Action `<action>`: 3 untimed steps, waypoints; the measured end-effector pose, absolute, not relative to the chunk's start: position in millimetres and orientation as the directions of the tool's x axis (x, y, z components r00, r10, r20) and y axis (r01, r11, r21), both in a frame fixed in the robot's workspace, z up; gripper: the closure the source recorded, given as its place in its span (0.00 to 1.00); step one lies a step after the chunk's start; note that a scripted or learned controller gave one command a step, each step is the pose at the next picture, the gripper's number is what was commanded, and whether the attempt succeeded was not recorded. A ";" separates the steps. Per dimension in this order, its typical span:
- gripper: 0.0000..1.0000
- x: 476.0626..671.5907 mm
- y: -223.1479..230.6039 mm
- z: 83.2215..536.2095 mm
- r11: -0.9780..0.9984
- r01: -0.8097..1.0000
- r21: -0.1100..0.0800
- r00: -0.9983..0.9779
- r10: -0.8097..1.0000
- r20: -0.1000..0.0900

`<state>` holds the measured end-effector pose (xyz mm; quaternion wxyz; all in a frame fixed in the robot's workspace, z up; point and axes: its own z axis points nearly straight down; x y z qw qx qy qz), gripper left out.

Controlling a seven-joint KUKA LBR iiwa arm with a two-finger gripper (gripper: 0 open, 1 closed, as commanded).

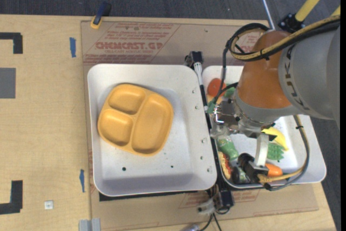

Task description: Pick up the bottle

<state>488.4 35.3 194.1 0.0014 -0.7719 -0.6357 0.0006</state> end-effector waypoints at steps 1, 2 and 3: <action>1.00 503.8 75.7 184.4 0.112 0.994 0.000 -0.112 0.994 0.000; 1.00 479.2 60.8 210.0 0.021 1.000 -0.001 -0.021 1.000 0.000; 0.00 479.2 60.9 209.9 0.021 1.000 -0.001 -0.021 1.000 0.000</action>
